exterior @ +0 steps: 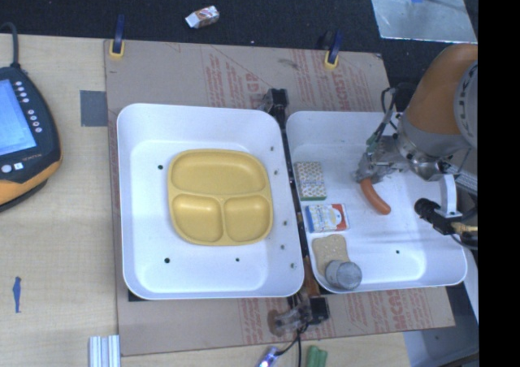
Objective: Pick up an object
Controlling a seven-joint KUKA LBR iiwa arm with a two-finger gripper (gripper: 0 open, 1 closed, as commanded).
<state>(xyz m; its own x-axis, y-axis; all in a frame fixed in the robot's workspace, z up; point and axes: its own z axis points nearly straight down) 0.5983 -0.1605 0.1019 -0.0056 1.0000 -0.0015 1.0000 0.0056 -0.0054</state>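
In the right bin (422,264) an orange sausage (376,197) lies tilted near the middle. My gripper (371,170) hangs at the sausage's upper end, with the grey wrist and orange band behind it to the right. Along the bin's left side lie a green-speckled sponge (310,179), a small printed packet (326,217), a tan slice of bread (329,247) and a grey round tin (344,275).
The left bin (138,195) holds a yellow divided plate (219,196). A teach pendant (23,134) lies on the bench at far left. Black clips sit between the bins at top (277,100) and bottom (299,314).
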